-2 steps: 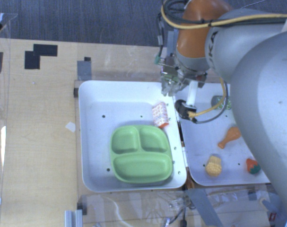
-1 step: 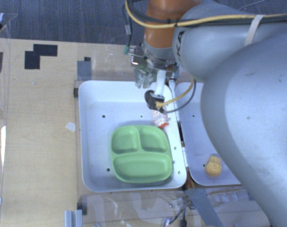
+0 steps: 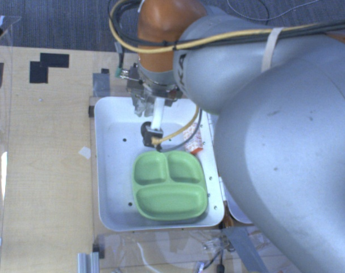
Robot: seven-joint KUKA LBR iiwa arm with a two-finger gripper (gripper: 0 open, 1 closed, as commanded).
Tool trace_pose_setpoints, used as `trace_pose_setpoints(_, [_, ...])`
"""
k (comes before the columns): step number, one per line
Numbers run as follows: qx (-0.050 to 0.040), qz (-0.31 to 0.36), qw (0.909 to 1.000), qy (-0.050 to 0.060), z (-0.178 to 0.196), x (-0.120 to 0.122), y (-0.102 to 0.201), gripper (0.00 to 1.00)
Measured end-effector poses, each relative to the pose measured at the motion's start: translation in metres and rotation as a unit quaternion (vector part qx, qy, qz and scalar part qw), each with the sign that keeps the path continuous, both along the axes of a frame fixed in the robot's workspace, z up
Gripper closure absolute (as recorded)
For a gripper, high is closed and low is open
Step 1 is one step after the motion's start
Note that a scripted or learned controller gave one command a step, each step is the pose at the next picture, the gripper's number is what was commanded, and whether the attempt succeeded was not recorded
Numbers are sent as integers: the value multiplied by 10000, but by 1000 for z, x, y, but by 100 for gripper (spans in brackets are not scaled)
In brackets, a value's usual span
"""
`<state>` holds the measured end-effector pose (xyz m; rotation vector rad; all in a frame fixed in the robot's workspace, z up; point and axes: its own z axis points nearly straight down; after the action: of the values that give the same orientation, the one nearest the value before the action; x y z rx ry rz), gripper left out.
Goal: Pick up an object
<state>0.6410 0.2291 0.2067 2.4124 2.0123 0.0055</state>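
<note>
Judging by its moulded look, the green divided plate (image 3: 170,186) is a light, stiff piece of plastic with a smooth and probably slippery surface, unlikely to break but apt to slide or tip if caught off-centre. It lies flat in the white bin (image 3: 112,169), close to the bin's near edge and right edge as the camera sees them, with its one long compartment toward the near edge and its two smaller ones toward the far edge. Its broad face offers nothing to pinch, so the best holds are likely the raised outer rim or one of the ridges between the compartments, taken from straight above. The rim on the far side is the nearest one to reach. A small orange-red thing (image 3: 196,149) sits just beside the plate's far right corner, partly hidden, and what it is cannot be told. It looks light too, though its place against the plate and the bin's right edge would make it awkward to reach. The fingers (image 3: 145,107) hang under the arm (image 3: 274,152) over the far half of the bin, nearer the far edge than the plate and apart from the plate. Whether they are spread or closed cannot be told from this view. Nothing is seen held between them, and the pale desk (image 3: 41,169) lies to the bin's left.
</note>
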Motion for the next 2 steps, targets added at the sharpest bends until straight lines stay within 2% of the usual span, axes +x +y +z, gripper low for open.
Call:
trace_pose_setpoints(1, [-4,263,9997,3,1,-43,-29,100])
trace_pose_setpoints(2, [-3,-2,10000,5,2,-84,-75,100])
